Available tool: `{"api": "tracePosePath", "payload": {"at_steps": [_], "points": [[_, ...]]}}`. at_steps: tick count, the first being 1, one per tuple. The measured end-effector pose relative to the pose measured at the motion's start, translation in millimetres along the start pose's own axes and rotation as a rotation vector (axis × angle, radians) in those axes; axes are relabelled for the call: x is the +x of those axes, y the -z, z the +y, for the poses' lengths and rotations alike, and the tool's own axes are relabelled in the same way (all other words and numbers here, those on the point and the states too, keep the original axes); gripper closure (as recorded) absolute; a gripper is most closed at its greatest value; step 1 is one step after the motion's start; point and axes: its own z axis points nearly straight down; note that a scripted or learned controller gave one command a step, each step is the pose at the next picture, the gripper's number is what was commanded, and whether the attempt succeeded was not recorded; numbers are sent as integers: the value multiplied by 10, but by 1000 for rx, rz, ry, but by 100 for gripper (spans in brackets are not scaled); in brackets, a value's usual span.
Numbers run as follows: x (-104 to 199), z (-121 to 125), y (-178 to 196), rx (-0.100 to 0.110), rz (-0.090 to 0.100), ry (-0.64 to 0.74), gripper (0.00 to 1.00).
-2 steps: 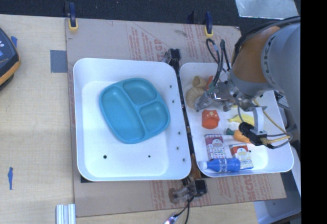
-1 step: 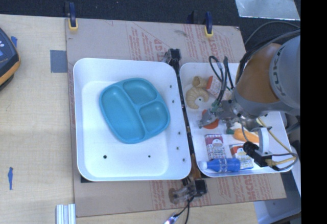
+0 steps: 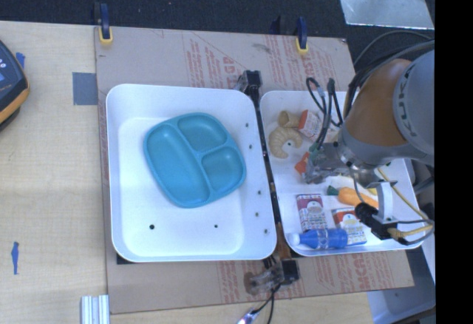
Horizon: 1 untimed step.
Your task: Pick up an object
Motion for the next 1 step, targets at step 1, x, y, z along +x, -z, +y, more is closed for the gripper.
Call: {"api": "tracePosePath", "payload": {"at_steps": [1], "points": [[0, 0, 0, 0, 0, 1, 0]]}}
